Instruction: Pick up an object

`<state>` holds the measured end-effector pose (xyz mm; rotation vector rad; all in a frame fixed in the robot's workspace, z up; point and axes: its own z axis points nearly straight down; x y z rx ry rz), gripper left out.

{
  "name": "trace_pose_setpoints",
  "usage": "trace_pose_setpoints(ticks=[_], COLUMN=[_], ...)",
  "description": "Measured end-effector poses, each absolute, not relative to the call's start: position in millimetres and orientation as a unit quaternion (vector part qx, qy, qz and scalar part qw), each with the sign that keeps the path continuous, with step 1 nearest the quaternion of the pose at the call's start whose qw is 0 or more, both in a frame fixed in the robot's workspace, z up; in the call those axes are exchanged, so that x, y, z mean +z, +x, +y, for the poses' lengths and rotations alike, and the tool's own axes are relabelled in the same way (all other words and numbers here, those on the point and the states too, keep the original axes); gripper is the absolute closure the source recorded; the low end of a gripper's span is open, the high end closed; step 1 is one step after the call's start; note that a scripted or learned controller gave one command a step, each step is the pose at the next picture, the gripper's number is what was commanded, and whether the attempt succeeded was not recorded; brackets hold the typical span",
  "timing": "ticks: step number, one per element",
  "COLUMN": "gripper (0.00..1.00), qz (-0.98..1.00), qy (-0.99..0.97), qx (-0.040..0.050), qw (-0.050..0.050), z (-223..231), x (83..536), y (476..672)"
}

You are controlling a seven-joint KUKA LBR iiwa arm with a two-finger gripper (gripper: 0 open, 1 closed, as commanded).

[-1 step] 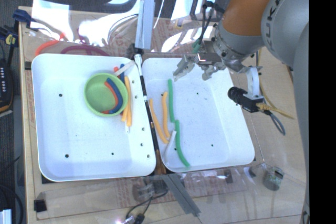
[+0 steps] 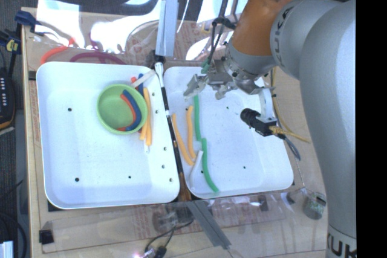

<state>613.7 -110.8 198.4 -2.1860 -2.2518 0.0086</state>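
Camera view showed pincer over right bin near green strip, grip state unclear, nothing lifted yet.

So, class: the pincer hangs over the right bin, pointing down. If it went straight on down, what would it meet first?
Most likely the top end of the green strip, which lies just under the pincer. Depth is hard to judge from this slanted view, so it could land instead on the bare floor of the right bin beside it.

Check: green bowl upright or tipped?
Upright: the bowl sits in the left bin with its opening facing up, coloured pieces inside.
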Motion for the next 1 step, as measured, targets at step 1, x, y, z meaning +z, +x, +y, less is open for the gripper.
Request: trace_pose_setpoints(ticks=[1], gripper=[0.00], qz=[-0.742], qy=[-0.670], qx=[0.0014], qw=[-0.001], z=[-117.5], x=[92.3], y=[622.2])
